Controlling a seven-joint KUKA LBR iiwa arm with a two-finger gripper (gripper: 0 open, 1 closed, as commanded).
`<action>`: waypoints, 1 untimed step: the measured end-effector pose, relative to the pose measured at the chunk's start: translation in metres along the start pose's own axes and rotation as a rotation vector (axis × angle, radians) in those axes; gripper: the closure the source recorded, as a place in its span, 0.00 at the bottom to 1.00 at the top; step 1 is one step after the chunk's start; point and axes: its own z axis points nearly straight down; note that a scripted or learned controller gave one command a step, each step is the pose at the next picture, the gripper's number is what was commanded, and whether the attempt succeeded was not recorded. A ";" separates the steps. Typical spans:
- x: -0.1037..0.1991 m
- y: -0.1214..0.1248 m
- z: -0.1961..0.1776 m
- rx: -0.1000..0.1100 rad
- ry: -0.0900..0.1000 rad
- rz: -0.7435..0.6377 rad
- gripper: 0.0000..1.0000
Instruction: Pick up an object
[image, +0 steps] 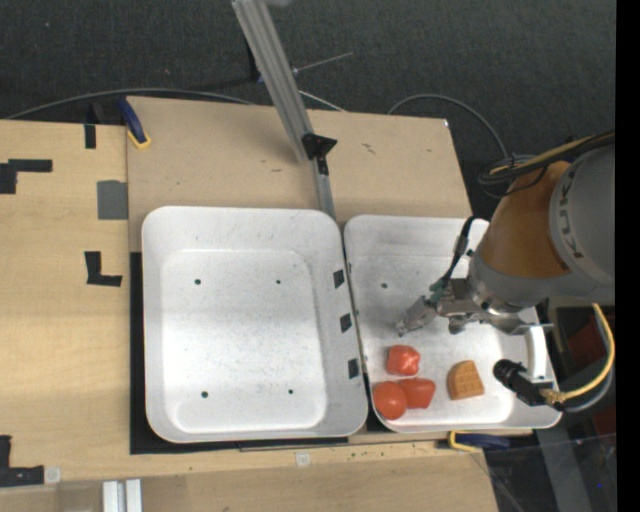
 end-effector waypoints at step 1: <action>0.000 0.000 0.048 -0.007 -0.003 0.000 0.00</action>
